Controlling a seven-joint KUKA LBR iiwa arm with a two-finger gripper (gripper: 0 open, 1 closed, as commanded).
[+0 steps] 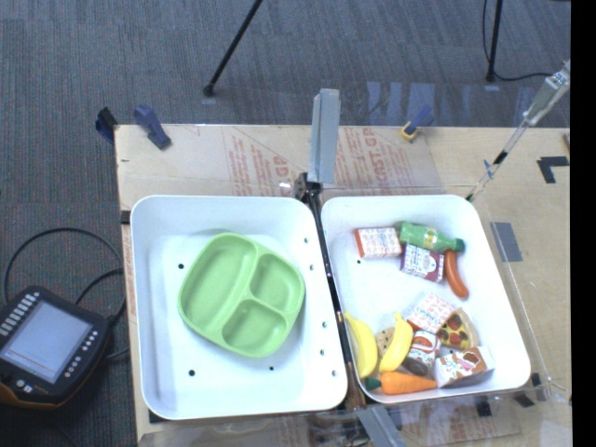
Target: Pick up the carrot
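I see the carrot (406,383) lying at the near edge of the right bin (517,319), just beside the bananas (380,343). It looks like light, stiff, smooth plastic; I'd pinch across its thick middle. Jaw state: cannot tell.

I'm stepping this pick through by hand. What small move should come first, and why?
Probably bring the arm in over the right bin toward its near edge. The carrot lies on its side there, green top toward the bananas, with a small box close on its other end, so a descent from above looks least crowded.
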